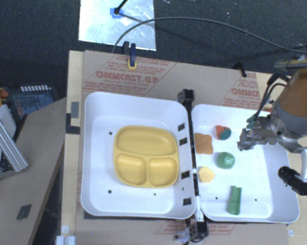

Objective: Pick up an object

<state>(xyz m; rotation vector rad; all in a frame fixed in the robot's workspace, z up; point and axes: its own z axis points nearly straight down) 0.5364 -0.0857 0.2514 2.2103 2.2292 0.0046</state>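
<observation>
Nearest the right bin's [281, 211] front edge lies the green block [234, 200], well apart from my gripper [245, 142], whose jaw state I cannot tell.

smooth glossy white plastic bins [144, 105], a matt yellow plastic tray [144, 155], on printed brown cardboard [162, 78].

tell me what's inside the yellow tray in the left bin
The yellow tray sits in the left bin. All three of its compartments look bare; nothing covers them, so no part of its inside is hidden.
</observation>
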